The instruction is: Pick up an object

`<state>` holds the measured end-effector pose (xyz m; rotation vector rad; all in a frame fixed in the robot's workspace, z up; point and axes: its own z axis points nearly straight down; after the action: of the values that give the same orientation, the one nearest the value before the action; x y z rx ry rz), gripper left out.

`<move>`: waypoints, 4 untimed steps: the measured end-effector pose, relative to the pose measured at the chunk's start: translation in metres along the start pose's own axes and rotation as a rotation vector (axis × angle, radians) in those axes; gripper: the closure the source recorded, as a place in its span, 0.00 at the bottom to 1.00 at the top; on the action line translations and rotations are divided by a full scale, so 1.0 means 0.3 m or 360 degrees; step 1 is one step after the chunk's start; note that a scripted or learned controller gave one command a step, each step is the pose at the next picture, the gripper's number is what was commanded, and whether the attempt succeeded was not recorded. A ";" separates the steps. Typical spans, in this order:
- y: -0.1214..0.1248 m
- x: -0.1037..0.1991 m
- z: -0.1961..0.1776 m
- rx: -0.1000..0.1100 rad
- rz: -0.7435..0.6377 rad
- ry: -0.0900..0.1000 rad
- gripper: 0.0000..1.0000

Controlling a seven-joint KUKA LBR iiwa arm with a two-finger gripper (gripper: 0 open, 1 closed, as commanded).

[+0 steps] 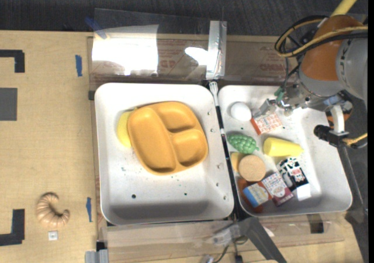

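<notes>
Yellow wedge [282, 147] lies crosswise, narrow end pointing right.

In the right bin [327, 165] we see a white ball [239, 110], a small red-and-white carton [266, 122], a knobbly green piece [243, 142], a yellow wedge [281, 147], a tan disc [252, 168] and a black-and-white carton [294, 174], crowded together.

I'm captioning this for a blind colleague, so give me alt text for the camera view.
A grey arm's gripper hangs over the right bin, above small items including a white ball, a green knobbly piece and a yellow wedge. The left bin holds an orange divided tray; a croissant-shaped toy lies outside on the bench.
</notes>
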<state>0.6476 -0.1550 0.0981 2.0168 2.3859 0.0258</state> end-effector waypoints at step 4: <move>0.044 0.017 -0.270 0.0034 0.0231 -0.0002 1.00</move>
<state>0.6578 -0.1478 0.1792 2.1941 2.2438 0.0015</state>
